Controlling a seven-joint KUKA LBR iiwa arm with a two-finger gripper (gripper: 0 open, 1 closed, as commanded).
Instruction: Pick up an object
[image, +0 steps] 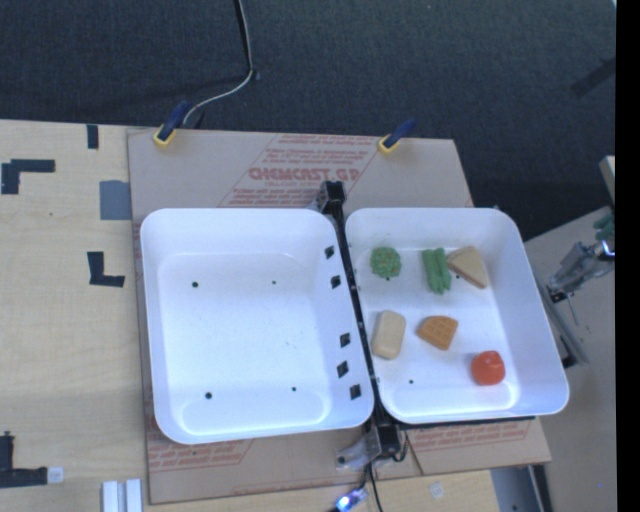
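The right bin (530, 300) holds several small food-shaped objects. A round green piece (386, 263), a green pod (436, 270) and a tan wedge (468, 266) lie along its far side. A cream loaf (389, 334) and an orange chunk (438, 331) sit in the middle, and a red round piece (488, 368) lies near the front right corner. My gripper (577, 268) shows as a grey metal piece just outside the right bin's right rim, apart from all the objects and holding none of them.
The left bin (160, 300) stands beside the right one, the two sharing a clipped centre rim (345, 300). Both rest on a cardboard sheet (300, 170) held by two clamps at the back. A cable (235, 85) runs off behind.
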